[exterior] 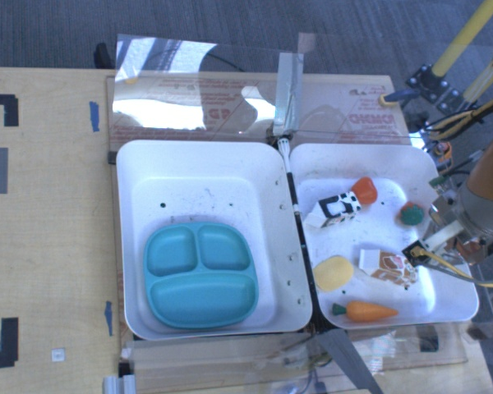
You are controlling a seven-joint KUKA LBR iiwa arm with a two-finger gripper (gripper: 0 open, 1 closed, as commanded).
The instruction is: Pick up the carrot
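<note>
The carrot (371,310) is orange with a small green top that points left. It lies flat on the floor of the right bin (452,298), close to the front wall. The gripper (455,238) hangs over the right rim of this bin, up and to the right of the carrot and well apart from it. The grey arm comes in from the right edge of the view. Nothing shows between the gripper and the carrot.
The right bin also holds a yellow lump (334,272), a white and brown packet (389,264), a black-and-white toy (339,208), an orange piece (364,190) and a green ball (411,214). A teal divided plate (201,275) sits in the left bin (140,179).
</note>
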